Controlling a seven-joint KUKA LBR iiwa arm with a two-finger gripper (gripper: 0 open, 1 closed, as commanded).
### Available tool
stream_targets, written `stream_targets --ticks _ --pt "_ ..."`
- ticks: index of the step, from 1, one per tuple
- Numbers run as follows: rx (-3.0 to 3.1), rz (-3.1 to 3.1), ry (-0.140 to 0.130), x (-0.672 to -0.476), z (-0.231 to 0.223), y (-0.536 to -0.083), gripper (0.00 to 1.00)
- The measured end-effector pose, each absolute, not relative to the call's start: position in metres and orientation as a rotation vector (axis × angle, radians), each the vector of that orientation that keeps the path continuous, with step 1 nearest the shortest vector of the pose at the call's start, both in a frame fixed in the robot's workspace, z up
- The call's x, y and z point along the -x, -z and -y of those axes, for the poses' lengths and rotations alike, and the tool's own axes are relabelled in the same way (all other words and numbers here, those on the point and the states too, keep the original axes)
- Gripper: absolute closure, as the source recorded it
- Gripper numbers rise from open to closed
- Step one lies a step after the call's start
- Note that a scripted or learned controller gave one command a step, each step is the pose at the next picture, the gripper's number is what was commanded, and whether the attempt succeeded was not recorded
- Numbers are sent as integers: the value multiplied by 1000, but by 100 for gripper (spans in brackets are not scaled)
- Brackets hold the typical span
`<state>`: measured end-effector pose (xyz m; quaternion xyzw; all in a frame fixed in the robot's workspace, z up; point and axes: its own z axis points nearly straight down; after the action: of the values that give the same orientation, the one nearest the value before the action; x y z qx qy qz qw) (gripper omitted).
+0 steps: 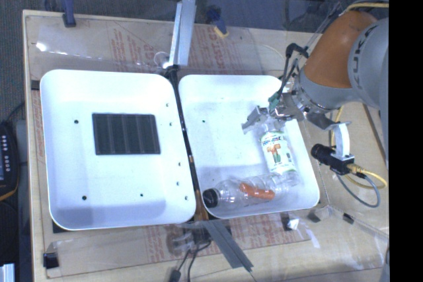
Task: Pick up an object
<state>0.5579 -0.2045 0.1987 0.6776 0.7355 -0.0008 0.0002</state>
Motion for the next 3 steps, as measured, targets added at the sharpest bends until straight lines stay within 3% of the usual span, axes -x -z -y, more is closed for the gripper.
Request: stream_targets --ticks 1,2,3 --pt "-2066 -2372 3 -565 209 -149 0" --pt "-2002 -2417 -2 -607 185 -295 0" --pt "-1962 -2457 4 -572 211 -217 0"
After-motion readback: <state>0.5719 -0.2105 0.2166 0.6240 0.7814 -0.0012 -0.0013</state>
